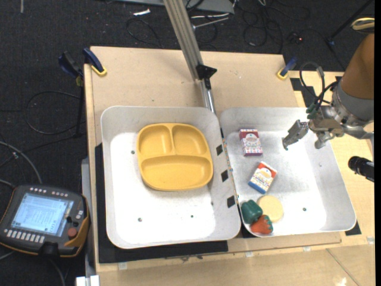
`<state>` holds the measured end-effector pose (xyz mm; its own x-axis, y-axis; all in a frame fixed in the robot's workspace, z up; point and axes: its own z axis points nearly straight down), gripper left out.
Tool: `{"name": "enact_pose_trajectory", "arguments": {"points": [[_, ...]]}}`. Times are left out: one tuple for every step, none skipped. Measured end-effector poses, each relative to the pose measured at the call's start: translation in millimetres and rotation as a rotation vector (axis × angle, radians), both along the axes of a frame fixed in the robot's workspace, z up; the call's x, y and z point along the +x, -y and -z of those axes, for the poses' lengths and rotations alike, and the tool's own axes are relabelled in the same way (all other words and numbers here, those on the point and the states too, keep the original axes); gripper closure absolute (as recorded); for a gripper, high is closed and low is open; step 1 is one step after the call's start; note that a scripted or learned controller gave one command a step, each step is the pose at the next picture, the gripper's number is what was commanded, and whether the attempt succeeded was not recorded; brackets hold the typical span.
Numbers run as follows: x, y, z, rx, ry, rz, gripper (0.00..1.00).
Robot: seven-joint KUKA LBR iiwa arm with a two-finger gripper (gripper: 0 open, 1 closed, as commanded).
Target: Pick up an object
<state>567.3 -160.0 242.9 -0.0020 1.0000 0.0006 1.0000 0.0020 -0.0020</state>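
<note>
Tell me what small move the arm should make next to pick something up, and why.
Probably shift the gripper left and down toward the red carton: it hangs open over bare floor of the right bin, holding nothing, and that carton lies nearest, apart from other items.

Glossy yellow plastic tray (175, 157), matt white bins (119, 219), printed paper cartons (250, 142), bare wooden bench (155, 79).

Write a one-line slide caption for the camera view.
KUKA arm's open hand hovers over the right bin holding two small cartons and toy food; a yellow divided plate sits in the left bin.
</note>
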Motion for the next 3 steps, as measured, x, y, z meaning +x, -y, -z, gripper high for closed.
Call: {"name": "enact_pose_trajectory", "arguments": {"points": [[0.0,0.0,0.0,0.0,0.0,0.001,0.0],[4.5,-0.2,44.3,0.0,-0.002,0.001,0.0],[2.7,-7.2,106.8,0.001,-0.005,0.001,0.0]]}}
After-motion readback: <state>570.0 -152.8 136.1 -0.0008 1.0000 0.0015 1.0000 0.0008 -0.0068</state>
